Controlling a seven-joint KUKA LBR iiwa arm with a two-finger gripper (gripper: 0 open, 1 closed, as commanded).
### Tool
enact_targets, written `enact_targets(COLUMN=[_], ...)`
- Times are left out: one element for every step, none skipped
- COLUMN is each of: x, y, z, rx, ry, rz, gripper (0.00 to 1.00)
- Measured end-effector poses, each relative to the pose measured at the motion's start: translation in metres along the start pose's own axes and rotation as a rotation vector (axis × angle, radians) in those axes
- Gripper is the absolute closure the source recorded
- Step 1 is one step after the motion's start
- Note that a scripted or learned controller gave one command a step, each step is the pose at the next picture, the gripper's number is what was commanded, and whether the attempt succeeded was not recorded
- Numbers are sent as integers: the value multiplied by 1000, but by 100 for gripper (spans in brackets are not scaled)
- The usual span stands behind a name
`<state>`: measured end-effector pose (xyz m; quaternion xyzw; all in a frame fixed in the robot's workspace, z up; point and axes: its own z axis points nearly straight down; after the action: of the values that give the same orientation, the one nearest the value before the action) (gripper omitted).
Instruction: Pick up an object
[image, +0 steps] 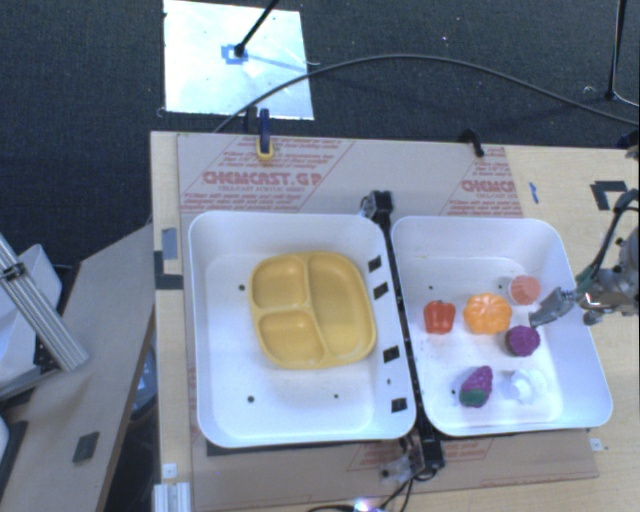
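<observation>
A robot arm reaches in from the right over the right bin (578, 352) of two white bins sitting side by side on a wooden desk (330, 165). Its tool (543, 312) hangs above the bin's right half, its grey tip just above a purple ball (522, 341) and just below a pink round piece (525, 290); whether the tool is spread or pressed together cannot be told at this size, and nothing can be seen pinched in it.

Toy foods are scattered across the right bin. A red pepper (439, 316) lies toward the bin's left, with an orange fruit (487, 312) just beside it to the right. The purple ball rests near the orange fruit's lower right edge. Nearer the front wall lies a purple-and-green piece (476, 387), and close to its right a pale, clear-looking item (525, 384) too faint to identify.

The left bin (215, 330) holds a yellow divided plate (311, 308), set roughly at its middle, with three compartments facing up. Black clips (384, 291) line the seam where the two bins meet. A blue-and-yellow clamp (264, 135) grips the desk's far edge, and a black cable (450, 65) arcs over the dark floor beyond.
</observation>
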<state>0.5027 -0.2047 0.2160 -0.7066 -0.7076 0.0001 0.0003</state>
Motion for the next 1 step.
enact_targets(x=[2], y=[1], z=[63], rx=[3], ry=[1], rz=[0], gripper=[0])
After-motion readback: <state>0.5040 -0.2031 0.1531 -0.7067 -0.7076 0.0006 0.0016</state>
